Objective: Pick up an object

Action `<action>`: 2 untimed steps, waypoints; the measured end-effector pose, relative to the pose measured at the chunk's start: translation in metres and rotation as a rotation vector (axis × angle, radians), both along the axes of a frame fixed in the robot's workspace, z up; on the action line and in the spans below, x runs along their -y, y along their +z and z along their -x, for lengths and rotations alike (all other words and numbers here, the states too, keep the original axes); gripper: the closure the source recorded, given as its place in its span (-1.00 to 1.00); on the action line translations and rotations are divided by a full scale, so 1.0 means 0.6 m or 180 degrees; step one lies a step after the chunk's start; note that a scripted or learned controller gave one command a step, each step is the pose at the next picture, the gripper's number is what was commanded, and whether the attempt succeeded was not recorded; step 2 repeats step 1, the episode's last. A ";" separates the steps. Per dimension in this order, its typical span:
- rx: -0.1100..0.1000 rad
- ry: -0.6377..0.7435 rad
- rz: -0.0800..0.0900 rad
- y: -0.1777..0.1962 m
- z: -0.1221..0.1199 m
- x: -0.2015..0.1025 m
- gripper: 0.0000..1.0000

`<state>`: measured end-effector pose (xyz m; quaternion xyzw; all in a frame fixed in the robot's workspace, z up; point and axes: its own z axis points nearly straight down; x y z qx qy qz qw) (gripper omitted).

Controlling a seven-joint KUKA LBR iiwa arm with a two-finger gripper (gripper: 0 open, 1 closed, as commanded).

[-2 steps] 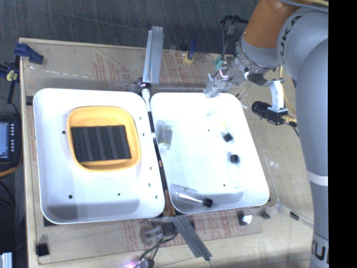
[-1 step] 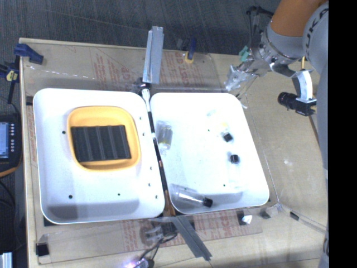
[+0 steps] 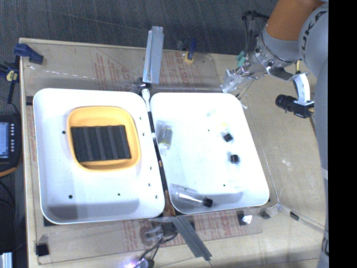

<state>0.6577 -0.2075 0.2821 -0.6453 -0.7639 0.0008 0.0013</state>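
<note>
The desk (image 3: 290, 166) is light wood w/ red print marks on it. Dark carpet lies behind it at the top. A blue clamp (image 3: 25, 52) sits at the desk's far left corner, and a small screen (image 3: 8, 141) shows at the left edge. A grey metal bar (image 3: 152, 54) stands up behind the spot where the two bins meet.

The left bin (image 3: 50, 194) is white. In it lies a yellow tray (image 3: 103, 116) w/ a dark ribbed insert (image 3: 100, 143).

The right bin (image 3: 251, 188) is white too. It holds a clear tube (image 3: 191, 196) w/ a black cap near the front wall, a clear little cup (image 3: 164, 134) near the left wall, and two small black bits (image 3: 227, 137) (image 3: 234, 159) toward the right side, well apart from the tube.

The arm (image 3: 290, 15) is at the top right, w/ its orange band up high. The jaws (image 3: 237, 78) hang over the far right corner of the right bin, above the rim. Can't tell if the jaws are open or closed, too blurry & see-through. Nothing can be seen in them
</note>
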 end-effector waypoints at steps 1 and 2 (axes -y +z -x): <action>-0.0005 -0.0168 -0.0001 -0.025 0.001 0.002 1.00; -0.0005 -0.0168 -0.0001 -0.025 0.001 0.002 1.00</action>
